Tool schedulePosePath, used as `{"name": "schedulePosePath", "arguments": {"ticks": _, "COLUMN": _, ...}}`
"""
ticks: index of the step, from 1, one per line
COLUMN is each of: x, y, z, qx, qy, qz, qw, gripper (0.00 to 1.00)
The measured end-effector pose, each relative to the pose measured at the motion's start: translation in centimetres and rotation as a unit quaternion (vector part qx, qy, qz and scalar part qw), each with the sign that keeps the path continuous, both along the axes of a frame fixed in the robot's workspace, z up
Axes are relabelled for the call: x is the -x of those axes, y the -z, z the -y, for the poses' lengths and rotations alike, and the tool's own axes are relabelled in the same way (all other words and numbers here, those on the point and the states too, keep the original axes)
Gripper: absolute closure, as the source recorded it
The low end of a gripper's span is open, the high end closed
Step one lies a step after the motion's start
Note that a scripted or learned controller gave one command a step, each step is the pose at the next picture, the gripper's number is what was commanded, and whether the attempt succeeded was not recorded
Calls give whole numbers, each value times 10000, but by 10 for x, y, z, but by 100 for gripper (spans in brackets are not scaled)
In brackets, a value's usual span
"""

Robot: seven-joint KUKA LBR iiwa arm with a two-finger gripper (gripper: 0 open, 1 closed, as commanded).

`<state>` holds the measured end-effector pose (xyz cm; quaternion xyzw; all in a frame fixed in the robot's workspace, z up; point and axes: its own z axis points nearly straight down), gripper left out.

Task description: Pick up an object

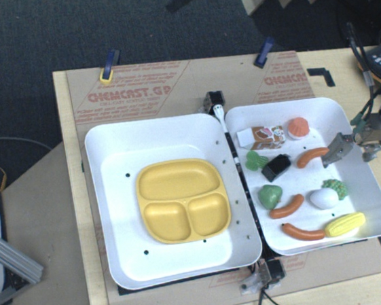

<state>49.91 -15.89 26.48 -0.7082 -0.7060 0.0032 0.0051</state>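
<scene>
The right bin [361,183] holds several toy foods. These include a wrapped snack [261,135], an orange round piece [298,127], a green leafy piece [255,160] and a black block [276,166]. There is also a green pepper [270,194], a white egg-like piece [323,199] beside broccoli [335,187], a corn cob [346,223] and three sausages [312,157] [287,207] [302,231]. My gripper [338,149] reaches in over the bin's right side, just right of the upper sausage. Nothing shows in its grasp.
The left bin [113,191] holds a yellow divided plate [182,199]. A black hinge strip [237,170] runs between the two bins. Clamps [108,67] [264,52] sit on the cardboard bench's far edge. Cables and arm hardware [372,66] crowd the right side.
</scene>
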Motion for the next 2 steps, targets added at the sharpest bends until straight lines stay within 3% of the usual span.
{"name": "schedulePosePath", "arguments": {"ticks": 1, "x": -2, "y": -5, "z": 0, "qx": 13, "qy": -16, "qz": 58, "qw": 10000, "gripper": 0}}
{"name": "schedulePosePath", "arguments": {"ticks": 2, "x": -1, "y": 53, "z": 8, "qx": 1, "qy": -9, "qz": 19, "qw": 10000, "gripper": 0}}
